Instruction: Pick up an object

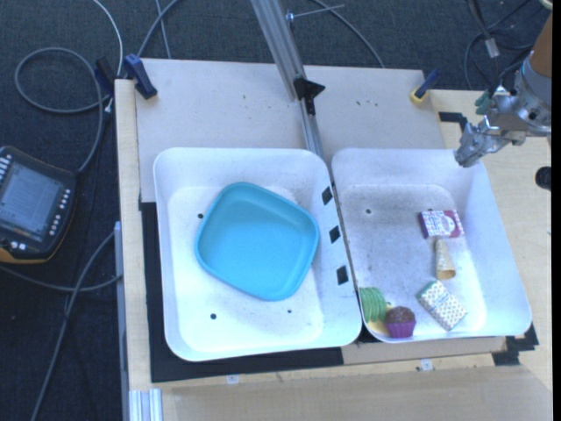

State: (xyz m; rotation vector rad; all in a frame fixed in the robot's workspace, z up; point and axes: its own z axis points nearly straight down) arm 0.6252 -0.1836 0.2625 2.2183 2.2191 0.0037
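Observation:
The right bin (pixel 491 226) holds a pink-and-white packet (pixel 440 224), a tan cone-shaped piece (pixel 444 259), a patterned white block (pixel 442 305), a green toy (pixel 374 303) and a purple cupcake-like toy (pixel 401 321). A blue square plate (pixel 257 240) lies in the left bin (pixel 175 235). My gripper (pixel 467 153) hangs at the right bin's far right corner, above the rim and well away from the objects. Nothing shows between its fingers.
A metal post (pixel 282 46) slants down to the divider between the bins. Blue and yellow clamps (pixel 138 75) hold the board's far corners. A teach pendant (pixel 31 202) and cables lie on the floor at left.

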